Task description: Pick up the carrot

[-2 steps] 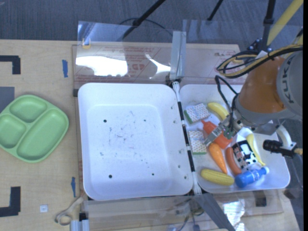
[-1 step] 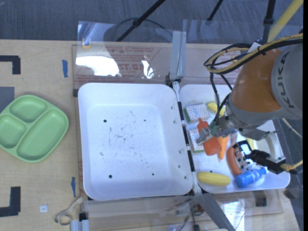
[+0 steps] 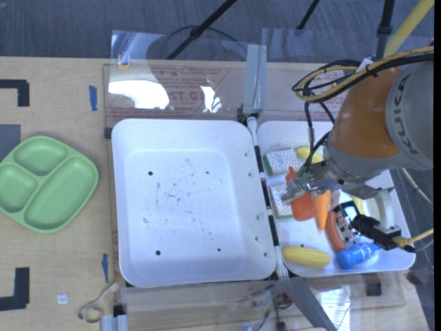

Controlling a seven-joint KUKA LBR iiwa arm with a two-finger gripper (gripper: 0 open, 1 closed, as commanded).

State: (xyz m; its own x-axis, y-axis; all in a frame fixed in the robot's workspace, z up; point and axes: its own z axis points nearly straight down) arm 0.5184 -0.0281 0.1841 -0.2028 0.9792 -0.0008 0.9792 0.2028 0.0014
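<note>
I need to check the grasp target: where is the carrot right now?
In the camera view, the carrot lies in the right bin, just below the end effector, with the corn cob below it and a blue object to its lower right.

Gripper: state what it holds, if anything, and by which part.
It cannot be told. The gripper sits low in the right bin, right over the carrot, but the arm hides whether the carrot is held.
</note>
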